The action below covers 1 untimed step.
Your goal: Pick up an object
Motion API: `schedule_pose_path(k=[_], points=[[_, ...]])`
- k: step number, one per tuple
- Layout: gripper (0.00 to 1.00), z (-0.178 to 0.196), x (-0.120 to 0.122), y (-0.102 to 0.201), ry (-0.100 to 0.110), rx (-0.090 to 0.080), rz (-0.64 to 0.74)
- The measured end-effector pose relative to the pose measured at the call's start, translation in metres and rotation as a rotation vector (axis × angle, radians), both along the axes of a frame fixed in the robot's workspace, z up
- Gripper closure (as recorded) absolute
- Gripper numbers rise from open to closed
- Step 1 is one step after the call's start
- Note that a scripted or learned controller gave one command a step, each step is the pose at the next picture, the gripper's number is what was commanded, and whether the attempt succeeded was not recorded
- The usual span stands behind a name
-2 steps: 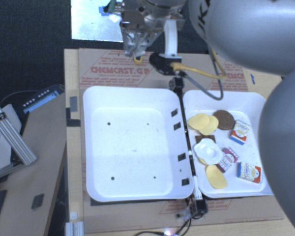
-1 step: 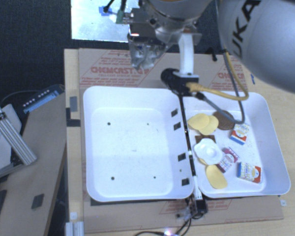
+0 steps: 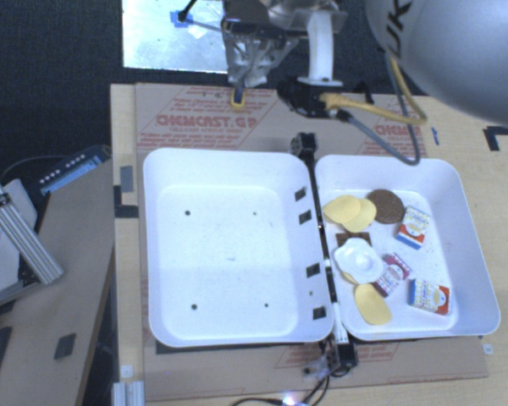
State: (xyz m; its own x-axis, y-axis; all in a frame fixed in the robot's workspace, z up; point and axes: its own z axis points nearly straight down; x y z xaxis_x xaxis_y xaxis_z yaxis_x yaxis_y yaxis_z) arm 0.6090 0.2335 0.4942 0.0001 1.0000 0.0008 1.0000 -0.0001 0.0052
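Observation:
The right bin (image 3: 470,227) holds several small items. Two pale yellow discs (image 3: 350,212) lie beside a brown round one (image 3: 386,205). Below them sits a white fried-egg shape (image 3: 360,260), and another yellow oval (image 3: 372,304) lies lower still. Small printed packets (image 3: 415,227) (image 3: 427,296) lie towards the bin's right side, and a red-and-white one (image 3: 394,275) rests by the egg. My gripper (image 3: 251,73) hangs high above the cardboard behind the left bin (image 3: 152,227), far from these items. A small yellow piece (image 3: 237,99) shows just below it; whether it is held is unclear.
Brown cardboard (image 3: 203,118) lies under both bins. A yellow and a grey cable (image 3: 381,117) run from the wrist over the back of the right bin. An aluminium frame (image 3: 17,235) and a blue-trimmed device (image 3: 72,167) stand at the left.

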Motion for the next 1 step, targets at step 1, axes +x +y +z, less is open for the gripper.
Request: schedule_pose_path(k=[1], points=[[1.00,0.0243,-0.0121,0.0004,0.001,0.001,0.004]])
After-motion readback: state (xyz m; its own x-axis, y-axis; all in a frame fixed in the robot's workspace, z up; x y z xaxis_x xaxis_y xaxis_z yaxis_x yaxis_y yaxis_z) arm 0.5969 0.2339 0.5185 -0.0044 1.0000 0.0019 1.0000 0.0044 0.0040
